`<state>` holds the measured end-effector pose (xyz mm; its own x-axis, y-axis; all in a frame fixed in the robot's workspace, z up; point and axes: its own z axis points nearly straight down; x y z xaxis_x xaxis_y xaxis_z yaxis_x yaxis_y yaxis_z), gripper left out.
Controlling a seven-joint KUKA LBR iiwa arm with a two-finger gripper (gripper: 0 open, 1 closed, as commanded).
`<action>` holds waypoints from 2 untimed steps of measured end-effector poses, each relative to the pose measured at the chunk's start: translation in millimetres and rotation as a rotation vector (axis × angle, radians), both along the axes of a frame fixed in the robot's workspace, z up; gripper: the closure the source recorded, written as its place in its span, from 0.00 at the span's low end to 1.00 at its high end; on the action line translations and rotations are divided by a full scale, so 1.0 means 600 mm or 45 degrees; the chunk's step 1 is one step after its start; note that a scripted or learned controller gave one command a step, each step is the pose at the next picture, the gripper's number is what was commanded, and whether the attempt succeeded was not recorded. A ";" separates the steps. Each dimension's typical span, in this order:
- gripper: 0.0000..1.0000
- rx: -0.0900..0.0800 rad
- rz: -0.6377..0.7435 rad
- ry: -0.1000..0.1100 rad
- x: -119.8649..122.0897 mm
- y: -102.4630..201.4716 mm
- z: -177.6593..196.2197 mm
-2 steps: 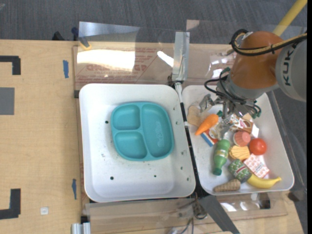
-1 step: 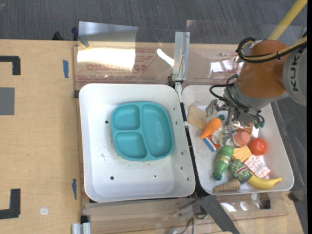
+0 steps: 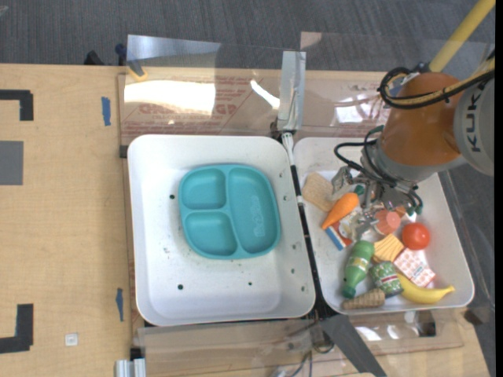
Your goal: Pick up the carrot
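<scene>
The orange carrot [image 3: 341, 210] lies tilted in the right bin [image 3: 460, 277], near its left wall, thick end pointing up and right. My gripper [image 3: 371, 197] hangs low over the bin just right of the carrot's thick end, touching or almost touching it. The grey wrist with its orange band [image 3: 416, 132] covers the area behind it. The gripper's tips are lost among the cluttered toys beneath them.
A tan bread slice [image 3: 316, 188] lies left of the carrot. Below it are a green bottle [image 3: 357, 264], a tomato [image 3: 416, 235], a banana [image 3: 424, 292], a cone [image 3: 363, 299] and other toy foods. The left bin [image 3: 149, 289] holds a teal divided plate [image 3: 230, 210].
</scene>
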<state>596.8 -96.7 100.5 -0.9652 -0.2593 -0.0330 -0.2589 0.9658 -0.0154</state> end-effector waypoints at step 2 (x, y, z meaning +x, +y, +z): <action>0.00 0.003 -0.138 0.003 -0.011 0.001 -0.001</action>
<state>590.2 -96.4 100.2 -0.9876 -0.1536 -0.0310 -0.1533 0.9881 -0.0124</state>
